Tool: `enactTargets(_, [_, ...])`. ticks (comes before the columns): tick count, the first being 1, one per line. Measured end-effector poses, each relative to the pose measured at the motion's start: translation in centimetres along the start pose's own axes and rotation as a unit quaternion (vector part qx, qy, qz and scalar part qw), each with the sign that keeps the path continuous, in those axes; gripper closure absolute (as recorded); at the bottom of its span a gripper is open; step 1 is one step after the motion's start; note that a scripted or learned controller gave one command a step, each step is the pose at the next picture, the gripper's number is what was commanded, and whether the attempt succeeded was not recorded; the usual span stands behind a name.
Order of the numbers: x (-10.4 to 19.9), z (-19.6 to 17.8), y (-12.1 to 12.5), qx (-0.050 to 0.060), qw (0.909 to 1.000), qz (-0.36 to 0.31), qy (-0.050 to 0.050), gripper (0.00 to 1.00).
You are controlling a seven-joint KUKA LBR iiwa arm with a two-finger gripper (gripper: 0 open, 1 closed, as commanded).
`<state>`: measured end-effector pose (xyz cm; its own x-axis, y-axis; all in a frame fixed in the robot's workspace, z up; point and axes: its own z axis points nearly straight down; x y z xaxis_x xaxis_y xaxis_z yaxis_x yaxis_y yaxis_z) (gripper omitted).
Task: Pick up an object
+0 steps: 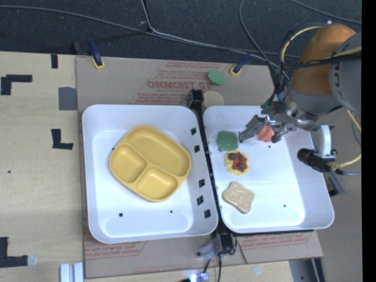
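- Two shallow white plastic bins side by side on a cardboard-covered bench (117,75).
- In the left bin (97,119): a yellow three-compartment plastic tray (150,163), lying flat near the middle.
- In the right bin (311,207): a green leafy toy piece (227,140) near the divider, a small round yellow toy with red topping (237,163) just below it, and a tan toast-shaped toy slice (238,197) lower down.
- Grey arm with orange band (323,46) reaching in from the right, over the right bin's upper part.
- End effector (265,129) low over the bin, fingers spread apart, a small red-orange toy object (267,133) right at them; cannot tell whether gripped.
- Small green ridged item (216,76) on the cardboard above the bins.
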<state>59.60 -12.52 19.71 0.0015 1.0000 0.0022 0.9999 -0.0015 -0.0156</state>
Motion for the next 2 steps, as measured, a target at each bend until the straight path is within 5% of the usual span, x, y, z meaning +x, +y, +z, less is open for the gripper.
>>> enactTargets(1, [0.0, -0.8, 0.3, -0.007, 1.0, -0.002, -0.001, 0.0])
enactTargets(2, [0.8, 5.3, -0.2, -0.004, 1.0, -0.002, -0.001, 0.0])
